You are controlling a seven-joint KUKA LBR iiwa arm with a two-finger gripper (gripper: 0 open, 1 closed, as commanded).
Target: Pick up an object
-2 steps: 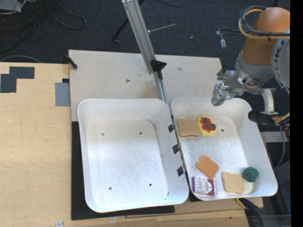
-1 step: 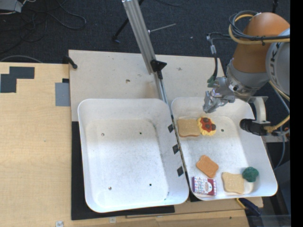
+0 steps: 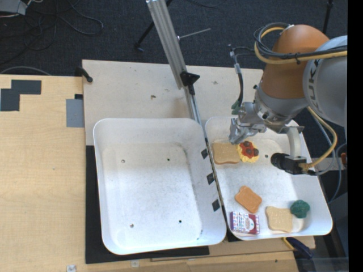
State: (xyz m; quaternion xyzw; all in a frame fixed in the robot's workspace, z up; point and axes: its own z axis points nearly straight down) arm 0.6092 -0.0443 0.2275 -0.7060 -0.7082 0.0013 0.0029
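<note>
My gripper (image 3: 239,136) hangs over the upper part of the right bin (image 3: 272,169), just above a tan bread slice (image 3: 226,153) and a yellow toy with red dots (image 3: 248,151). Its tips sit between those two, and the slant of the view hides how they stand. Nothing can be seen held. Lower in the same bin lie an orange cracker-like piece (image 3: 248,199), a second bread slice (image 3: 282,219), a green round toy (image 3: 300,208) and a small red-and-white packet (image 3: 244,222).
The left bin (image 3: 150,183) lies beside the right one, split from it by a rim with black clips. A slanted aluminium post (image 3: 170,44) rises behind the bins. The arm's grey body and orange band (image 3: 292,55) fill the upper right.
</note>
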